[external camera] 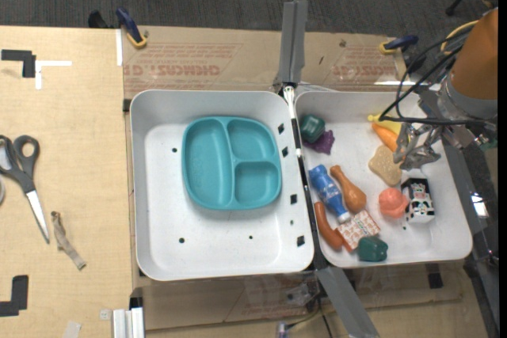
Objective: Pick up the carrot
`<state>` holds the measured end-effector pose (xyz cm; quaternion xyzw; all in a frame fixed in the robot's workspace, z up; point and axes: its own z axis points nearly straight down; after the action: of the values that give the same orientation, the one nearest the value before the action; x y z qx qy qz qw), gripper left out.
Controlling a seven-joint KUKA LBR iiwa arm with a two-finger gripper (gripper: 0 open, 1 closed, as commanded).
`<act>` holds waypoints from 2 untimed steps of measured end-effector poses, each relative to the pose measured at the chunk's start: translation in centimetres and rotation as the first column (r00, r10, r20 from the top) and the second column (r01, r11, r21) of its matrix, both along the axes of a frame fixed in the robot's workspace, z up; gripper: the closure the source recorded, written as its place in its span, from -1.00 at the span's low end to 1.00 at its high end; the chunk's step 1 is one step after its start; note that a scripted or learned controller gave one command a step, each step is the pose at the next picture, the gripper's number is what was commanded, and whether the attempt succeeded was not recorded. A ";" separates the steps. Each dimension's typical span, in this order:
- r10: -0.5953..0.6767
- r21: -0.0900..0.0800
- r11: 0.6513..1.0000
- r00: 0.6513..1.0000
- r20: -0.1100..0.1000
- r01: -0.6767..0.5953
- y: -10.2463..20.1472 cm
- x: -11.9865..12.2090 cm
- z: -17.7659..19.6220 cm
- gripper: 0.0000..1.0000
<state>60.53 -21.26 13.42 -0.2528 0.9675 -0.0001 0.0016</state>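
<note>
Up near the back right of the right-hand shallow white bin lies the small orange carrot, tilted, with a yellow banana-shaped piece touching its upper end; just below it sits a tan slice of toy bread, and the metal two-finger gripper hangs just beside the carrot on its right, above the bread's edge; whether its jaws stand wide or narrow I cannot tell, and nothing is seen held between them; below the bread rest a round pinkish-orange fruit and a small black-and-white carton; toward the bin's middle lie a brown drumstick, a blue bottle, a red sausage, a dark green lump, and, farther back, a purple bunch of grapes; the left-hand white bin holds a teal divided plate; well apart on the wooden bench lie grey-handled scissors.
</note>
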 end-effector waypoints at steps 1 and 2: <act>0.000 0.000 1.000 1.000 0.000 0.000 0.0 0.0 0.0 -1.00; -0.032 -0.001 0.999 0.999 0.010 0.032 -0.9 2.5 -3.7 -1.00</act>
<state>62.99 -22.15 9.74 -0.2372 0.9714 -0.0022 0.0062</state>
